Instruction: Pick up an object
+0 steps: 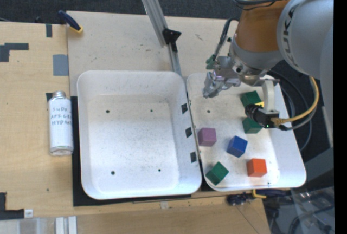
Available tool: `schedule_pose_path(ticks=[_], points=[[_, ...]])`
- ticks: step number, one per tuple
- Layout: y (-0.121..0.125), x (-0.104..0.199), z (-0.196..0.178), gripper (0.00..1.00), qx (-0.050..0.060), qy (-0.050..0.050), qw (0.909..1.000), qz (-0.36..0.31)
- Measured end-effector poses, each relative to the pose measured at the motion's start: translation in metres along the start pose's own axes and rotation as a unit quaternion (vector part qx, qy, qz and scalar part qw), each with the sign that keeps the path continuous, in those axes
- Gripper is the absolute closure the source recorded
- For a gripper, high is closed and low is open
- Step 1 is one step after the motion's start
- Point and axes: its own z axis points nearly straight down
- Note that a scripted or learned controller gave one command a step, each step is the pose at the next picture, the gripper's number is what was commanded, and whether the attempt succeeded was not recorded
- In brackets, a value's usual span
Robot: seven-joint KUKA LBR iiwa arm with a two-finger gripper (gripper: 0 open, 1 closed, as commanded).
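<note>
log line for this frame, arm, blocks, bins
arm: gripper over right bin far end | in bin: purple block, blue block, orange block | holding: nothing seen

The white spray can (pixel 60 122) left of the bins bears dark lettering, too blurred to read.

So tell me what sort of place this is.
Most likely a robotics lab bench set up for grasping trials: an industrial arm reaches over two white bins, and small coloured blocks such as the blue cube serve as practice objects.

White bins (pixel 130 135) smooth plastic, speckled; bench (pixel 27 114) matt wood; gripper (pixel 212 86) metal.
</note>
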Motion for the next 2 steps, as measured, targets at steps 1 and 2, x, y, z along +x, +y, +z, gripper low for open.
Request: schedule_pose_path(ticks=[1,2], points=[[-0.025,0.044,0.001,1.00,0.000,0.000,1.0000,0.000],[-0.045,0.088,0.009,1.00,0.001,0.000,1.0000,0.000]])
